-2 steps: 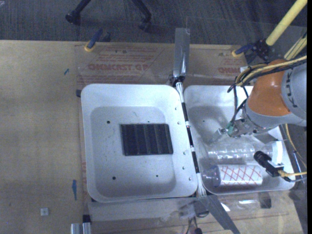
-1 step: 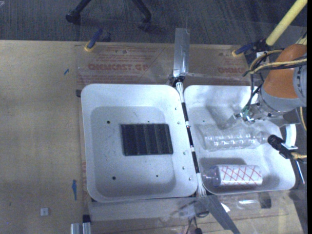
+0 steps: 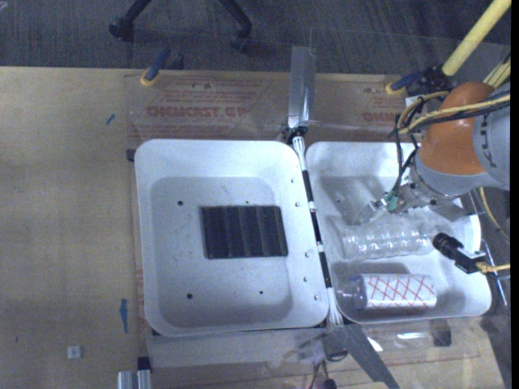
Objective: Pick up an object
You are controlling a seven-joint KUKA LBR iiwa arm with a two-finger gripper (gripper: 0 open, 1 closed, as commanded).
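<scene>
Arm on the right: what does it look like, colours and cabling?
The arm has a grey body with a rounded orange band above the wrist. Yellow and black cables loop along it. Small green-tipped wires sit near the gripper.

Glossy white plastic bins (image 3: 162, 177), clear plastic bottle (image 3: 385, 240), matt wooden bench (image 3: 57, 217)

One fixed camera looks down at a slant from above the bench (image 3: 65, 217), taking in both bins (image 3: 162, 177).
</scene>
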